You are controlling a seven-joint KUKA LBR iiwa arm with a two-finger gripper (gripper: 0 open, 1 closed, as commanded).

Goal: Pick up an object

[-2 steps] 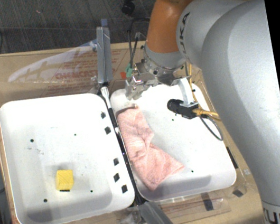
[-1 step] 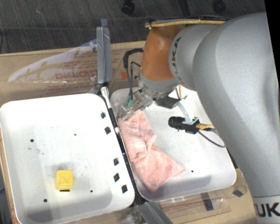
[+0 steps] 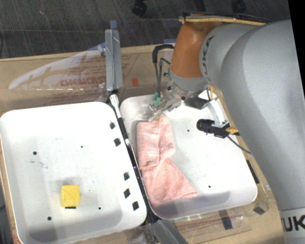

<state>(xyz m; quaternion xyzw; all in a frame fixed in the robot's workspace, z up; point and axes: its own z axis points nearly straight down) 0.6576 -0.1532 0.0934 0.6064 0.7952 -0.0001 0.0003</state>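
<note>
The tool (image 3: 163, 100) sits low at the 12 o'clock end of the right bin (image 3: 235, 191), right at the top edge of the pink cloth (image 3: 159, 161), so the step in hand looks like the reach-and-grasp on that cloth; whether the tool is open or closed on fabric cannot be told from here. The next move calls for a firm pinch on a fold and a straight lift, since limp cloth slips easily. A yellow block (image 3: 70, 196) lies in the left bin (image 3: 21, 141) at 7 o'clock, well apart, and the divider (image 3: 124, 152) between bins crowds the cloth's 9 o'clock side.
</note>
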